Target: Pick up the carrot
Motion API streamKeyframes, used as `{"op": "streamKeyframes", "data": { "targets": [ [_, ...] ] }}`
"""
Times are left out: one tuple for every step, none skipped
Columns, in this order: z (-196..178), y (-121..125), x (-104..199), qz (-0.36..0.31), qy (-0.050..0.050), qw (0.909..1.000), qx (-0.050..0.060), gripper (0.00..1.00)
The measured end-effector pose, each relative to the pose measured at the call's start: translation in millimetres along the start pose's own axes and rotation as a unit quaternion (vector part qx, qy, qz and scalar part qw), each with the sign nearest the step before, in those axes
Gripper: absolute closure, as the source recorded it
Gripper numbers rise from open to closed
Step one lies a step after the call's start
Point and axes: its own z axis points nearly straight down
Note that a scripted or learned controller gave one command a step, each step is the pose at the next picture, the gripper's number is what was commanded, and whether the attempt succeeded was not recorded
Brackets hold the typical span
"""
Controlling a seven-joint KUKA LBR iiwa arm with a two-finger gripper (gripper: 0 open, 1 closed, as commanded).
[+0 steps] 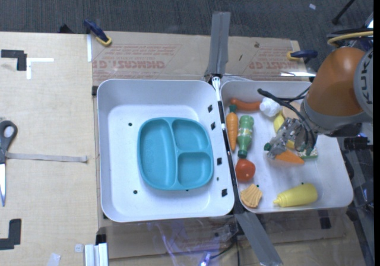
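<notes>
My pincer [289, 140] hangs low in the right bin [332, 199], over clutter. I cannot tell its opening; wrist and cables blur it.

An orange carrot-like piece with a green end [287, 157] lies just beneath and touching the tips, long axis running left-right. A second carrot [231, 128] lies well off to my left, against the bin divider beside a green bottle [245, 136]. A yellow squeeze bottle [295, 195] sits below, apart.

Judgement: take the near piece. Straddle its middle across the short axis, settle low before closing, lift straight. Risk: the taper slips out, or neighbouring bits get caught.
</notes>
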Motion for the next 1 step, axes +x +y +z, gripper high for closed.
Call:
{"op": "streamKeyframes", "data": {
  "targets": [
    [-90.3, 50.3, 45.0, 0.155, 0.001, 0.9879, 0.0, 1.0]
  ]
}}
